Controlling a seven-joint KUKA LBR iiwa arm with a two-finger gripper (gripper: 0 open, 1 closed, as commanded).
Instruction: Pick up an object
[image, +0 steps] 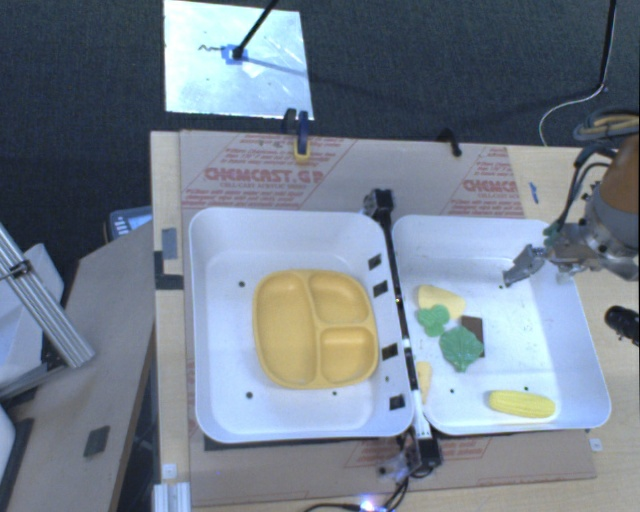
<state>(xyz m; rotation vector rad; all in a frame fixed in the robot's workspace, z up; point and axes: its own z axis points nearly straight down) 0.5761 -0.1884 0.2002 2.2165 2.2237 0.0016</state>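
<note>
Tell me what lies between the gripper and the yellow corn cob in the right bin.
Camera view: only bare white bin floor between gripper and corn cob.

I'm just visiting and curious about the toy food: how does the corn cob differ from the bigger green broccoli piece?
The corn cob is yellow, long and smooth-edged; the bigger broccoli is green, rounded and lumpy. The corn cob lies alone near the right bin's front edge, while the broccoli sits mid-bin, touching a small brown block. Both lie in the right bin, away from the robot's hand.
</note>
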